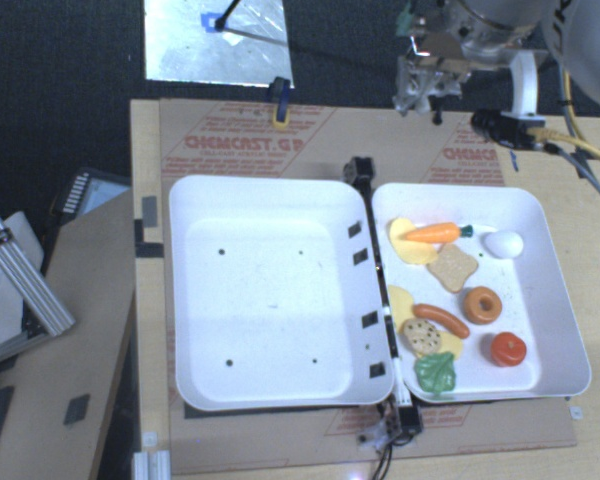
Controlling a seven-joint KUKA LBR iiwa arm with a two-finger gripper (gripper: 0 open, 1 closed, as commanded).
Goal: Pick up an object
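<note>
Two shallow white bins sit side by side on a cardboard-covered bench, seen from above at a slant. The left bin (270, 288) carries nothing but a few dark specks. The right bin (555, 268) holds the toy food. Going left to right across it: two pale yellow slices (412, 251), each partly covered by other pieces; one green leafy piece (436, 373) at the near edge; one speckled cookie (420, 336); one carrot (432, 233) lying nearly level, its long axis running left to right, tapered tip to the left and green stem to the right; one sausage (441, 320) slanting from upper left to lower right; one slice of toast (452, 267); one doughnut (482, 305); one white egg (503, 244); one red tomato (509, 349). The arm's gripper (421, 86) hangs over the bench behind the right bin, well apart from the food, its body cut off by the top edge. Whether its jaws are parted or closed cannot be made out against the dark floor; nothing is visible between them.
</note>
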